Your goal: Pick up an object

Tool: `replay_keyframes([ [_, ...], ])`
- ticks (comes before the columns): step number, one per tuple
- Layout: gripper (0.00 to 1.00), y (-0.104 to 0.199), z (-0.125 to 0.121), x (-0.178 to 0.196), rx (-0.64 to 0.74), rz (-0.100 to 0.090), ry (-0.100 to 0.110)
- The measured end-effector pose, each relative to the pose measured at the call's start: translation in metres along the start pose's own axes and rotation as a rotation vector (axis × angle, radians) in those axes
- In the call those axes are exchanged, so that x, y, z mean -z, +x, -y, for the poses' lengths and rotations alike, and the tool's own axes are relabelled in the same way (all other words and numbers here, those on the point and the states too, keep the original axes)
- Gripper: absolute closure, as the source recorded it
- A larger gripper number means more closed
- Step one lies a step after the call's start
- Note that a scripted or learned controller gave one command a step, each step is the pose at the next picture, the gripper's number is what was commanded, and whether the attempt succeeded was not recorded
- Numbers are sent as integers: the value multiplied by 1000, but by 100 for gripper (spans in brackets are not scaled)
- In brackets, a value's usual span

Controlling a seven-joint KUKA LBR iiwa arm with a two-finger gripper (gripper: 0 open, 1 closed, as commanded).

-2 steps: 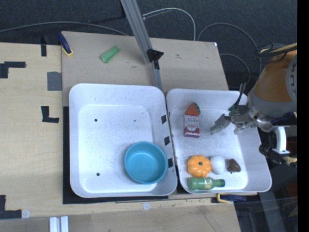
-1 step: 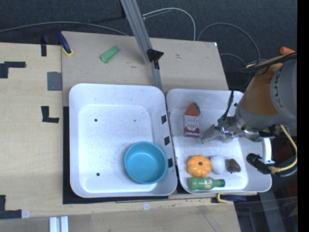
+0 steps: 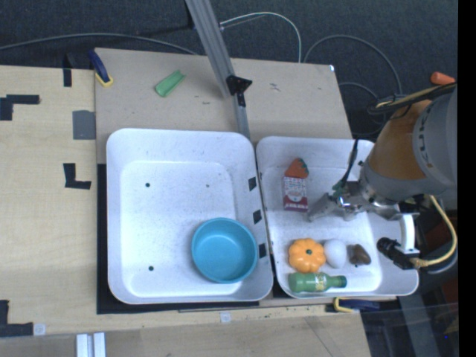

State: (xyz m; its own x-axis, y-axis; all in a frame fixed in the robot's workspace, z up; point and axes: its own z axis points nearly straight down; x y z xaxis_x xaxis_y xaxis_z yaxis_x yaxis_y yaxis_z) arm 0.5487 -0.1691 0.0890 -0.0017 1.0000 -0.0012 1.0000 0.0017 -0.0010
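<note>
Carton, a small red-and-white printed box [image 3: 295, 192] with an orange-red top, lies flat in the upper middle of the right white bin [image 3: 312, 149], and it looks the nearest candidate for the pick, since the tool [image 3: 321, 208] hangs just beside its lower right corner. How far the tool stands open cannot be told from this slant, and nothing is seen in its hold. The carton is probably light and fairly stiff, with flat faces that should take a pinch across its narrow width well, though thin card may dent under a hard squeeze. Along the bin's near wall sit a small orange ridged pumpkin [image 3: 306, 254], a white egg-shaped ball [image 3: 336, 253] touching or just beside it, a little dark brown lump [image 3: 360, 255], and a green plastic bottle [image 3: 317, 282] lying on its side below them. The round ones would likely roll or slip from flat pads; the bottle offers a slim neck but lies tight to the wall. In the left white bin [image 3: 119, 199] a light blue plastic bowl [image 3: 224, 249] rests near the front right corner, best taken by its rim. A green block [image 3: 169, 83] lies on the tabletop [image 3: 297, 95] behind the bins.
</note>
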Motion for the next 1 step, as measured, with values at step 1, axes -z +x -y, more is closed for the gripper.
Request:
replay_keyframes([
  [1, 100, 1, 0, 10, 2, -1, 1],
])
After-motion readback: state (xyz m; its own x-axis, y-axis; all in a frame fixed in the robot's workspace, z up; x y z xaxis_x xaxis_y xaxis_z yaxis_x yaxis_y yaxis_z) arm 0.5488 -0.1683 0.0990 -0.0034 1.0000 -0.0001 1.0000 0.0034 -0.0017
